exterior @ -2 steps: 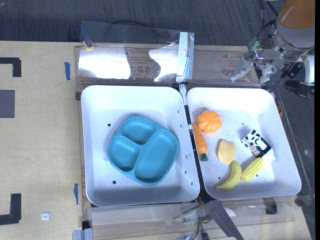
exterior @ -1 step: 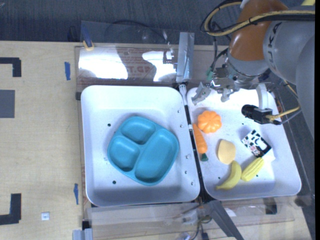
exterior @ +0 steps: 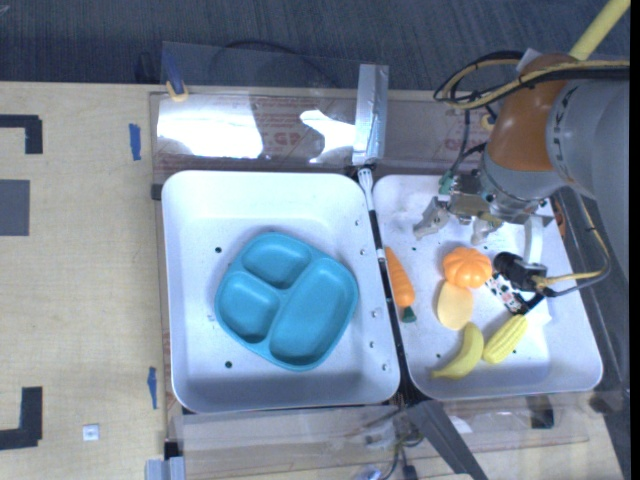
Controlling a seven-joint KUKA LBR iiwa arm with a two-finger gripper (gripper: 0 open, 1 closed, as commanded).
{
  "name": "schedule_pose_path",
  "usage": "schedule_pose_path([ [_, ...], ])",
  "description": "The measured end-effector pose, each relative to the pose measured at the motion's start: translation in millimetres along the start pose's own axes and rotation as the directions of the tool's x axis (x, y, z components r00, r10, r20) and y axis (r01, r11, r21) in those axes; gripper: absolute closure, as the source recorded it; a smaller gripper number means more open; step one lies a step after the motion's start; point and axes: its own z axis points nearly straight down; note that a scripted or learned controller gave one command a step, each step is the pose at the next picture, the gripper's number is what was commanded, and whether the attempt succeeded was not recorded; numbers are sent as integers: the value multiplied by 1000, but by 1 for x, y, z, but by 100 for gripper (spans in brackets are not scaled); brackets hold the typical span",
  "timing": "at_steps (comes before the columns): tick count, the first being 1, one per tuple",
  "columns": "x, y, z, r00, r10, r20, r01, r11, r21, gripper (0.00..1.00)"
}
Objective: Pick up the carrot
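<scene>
The carrot (exterior: 400, 281), orange with a small green end toward the front, lies along the left wall of the right bin (exterior: 575, 368). My gripper (exterior: 455, 224) hovers in the back half of that bin, behind and to the right of the carrot and apart from it. Its fingers (exterior: 431, 219) are spread open with nothing between them.
Just in front of the gripper sits an orange pumpkin-like piece (exterior: 468, 266) with a pale yellow piece (exterior: 454, 308) below it. A banana (exterior: 459, 354) and a corn cob (exterior: 505, 336) lie near the front. The left bin (exterior: 190, 218) holds a blue divided plate (exterior: 288, 299).
</scene>
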Motion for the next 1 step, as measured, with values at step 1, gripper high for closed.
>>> schedule_pose_path([
  [1,-50,-46,29,999,41,2,-41,999,-8,0],
])
